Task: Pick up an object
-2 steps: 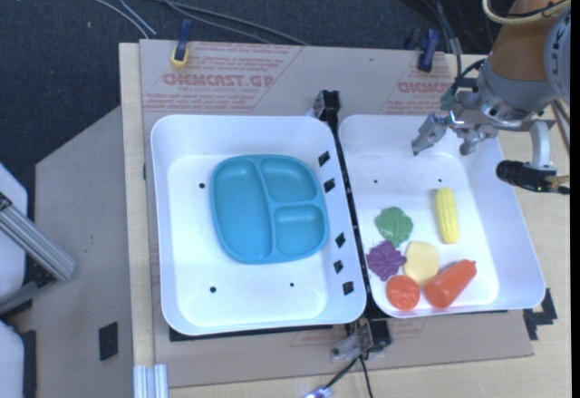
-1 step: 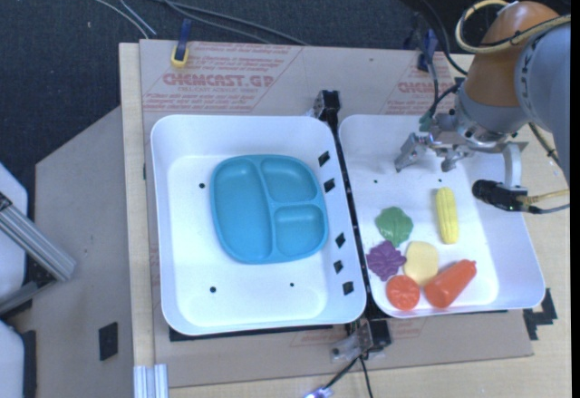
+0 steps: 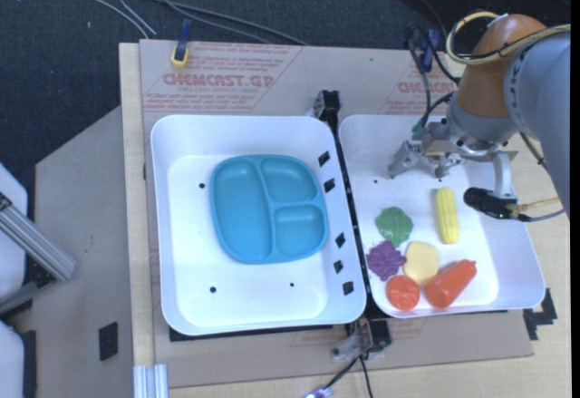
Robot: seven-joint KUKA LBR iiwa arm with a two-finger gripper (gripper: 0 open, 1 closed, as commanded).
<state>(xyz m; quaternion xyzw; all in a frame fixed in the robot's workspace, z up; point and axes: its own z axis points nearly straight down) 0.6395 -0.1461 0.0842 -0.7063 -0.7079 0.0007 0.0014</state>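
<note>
the grey arm (image 3: 544,70) comes in from the right side. it has an orange band (image 3: 494,70) just above the wrist. the arm bends down, and the gripper (image 3: 426,162) hangs low at its end. the metal fingers (image 3: 401,160) point down and to the left. nothing can be seen between them.

My metal two-finger gripper (image 3: 419,157) hangs over the far end of the shallow white right bin (image 3: 521,274), where bare floor lies open. Nearer the camera, that bin is crowded: yellow corn cob (image 3: 446,214), green leafy vegetable (image 3: 393,225), purple grape bunch (image 3: 385,260), pale yellow fruit (image 3: 421,258), red tomato (image 3: 403,293) and orange carrot (image 3: 450,283) sit close together, with little room between.
</note>
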